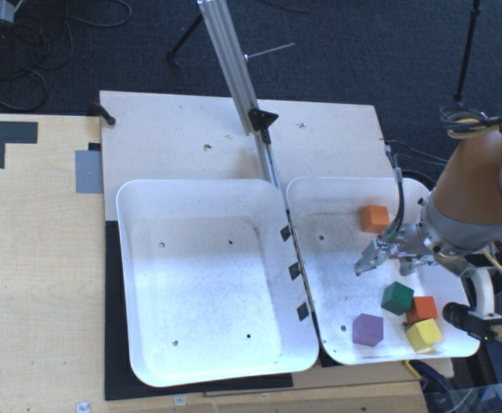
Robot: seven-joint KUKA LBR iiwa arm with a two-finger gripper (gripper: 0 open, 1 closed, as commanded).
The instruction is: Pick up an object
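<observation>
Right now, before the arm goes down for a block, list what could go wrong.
1. The tool hangs over bare bin floor between the orange block and the green block; a straight descent would likely close on nothing.
2. The green block, red block and yellow block sit packed together, so a grab there may knock neighbours or pinch two.
3. The yellow block lies near the right bin's rim, leaving little finger room.

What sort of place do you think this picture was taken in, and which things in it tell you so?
Probably a robotics lab or test bench. A robot arm with a gripper reaches over two white bins, coloured blocks such as the orange block lie in one, and cables trail across the dark floor.
</observation>
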